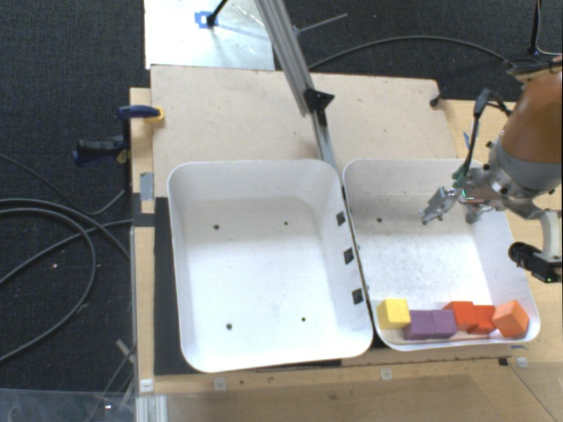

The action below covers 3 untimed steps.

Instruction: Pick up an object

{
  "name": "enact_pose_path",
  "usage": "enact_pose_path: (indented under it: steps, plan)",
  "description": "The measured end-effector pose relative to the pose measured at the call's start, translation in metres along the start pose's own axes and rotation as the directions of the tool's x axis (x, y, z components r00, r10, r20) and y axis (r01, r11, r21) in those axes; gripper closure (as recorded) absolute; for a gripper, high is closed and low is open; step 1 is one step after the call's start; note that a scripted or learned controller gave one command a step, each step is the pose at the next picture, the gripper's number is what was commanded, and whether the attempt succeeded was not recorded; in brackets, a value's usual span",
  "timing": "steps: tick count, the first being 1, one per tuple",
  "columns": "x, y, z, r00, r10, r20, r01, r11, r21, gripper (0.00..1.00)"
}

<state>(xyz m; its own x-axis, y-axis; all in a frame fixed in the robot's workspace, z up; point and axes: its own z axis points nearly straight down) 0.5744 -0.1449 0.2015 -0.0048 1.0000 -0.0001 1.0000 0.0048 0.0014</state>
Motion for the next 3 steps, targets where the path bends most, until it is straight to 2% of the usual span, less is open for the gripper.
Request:
enact_pose_path:
  steps: [1, 2, 3]
  plan:
    - [-0.044, -0.036, 0.115, 1.0, 0.007, 0.0, -0.007, 1.0, 0.005, 0.0]
    - [-0.021, 0.032, 0.11, 1.0, -0.005, 0.001, 0.005, 1.0, -0.008, 0.0]
    - [0.001, -0.017, 0.112, 1.0, 0.003, -0.002, -0.003, 1.0, 0.004, 0.0]
